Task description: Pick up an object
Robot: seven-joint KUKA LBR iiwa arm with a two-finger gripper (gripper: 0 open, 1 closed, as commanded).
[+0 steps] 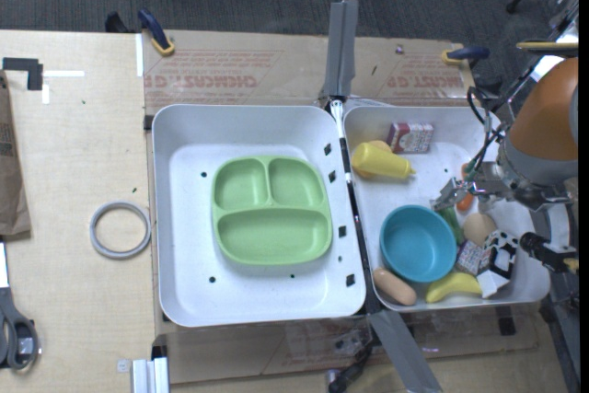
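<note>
White plastic bins sit side by side on the bench. The left bin (175,198) carries a green divided plate (271,209); the right bin (368,120) holds the candidates for picking: a blue bowl (419,242), a yellow squash-shaped toy (379,161), a small red-and-white carton (410,138), a tan sausage-like piece (394,287), a banana (454,287), a pale egg-shaped object (479,226) and a black-and-white patterned item (500,255). The gripper (460,193) hangs over the right bin's far-right side, just beyond the bowl's rim and near the egg-shaped object; whether it is spread or closed cannot be told, as clutter and metal parts blur together there. Nothing is visibly held. To do the step well, the descent should probably settle on a single item standing free of its neighbours. The crowded corner by the bowl invites a glancing contact or a double catch, whereas the squash toy and carton lie well apart from the rest.
</note>
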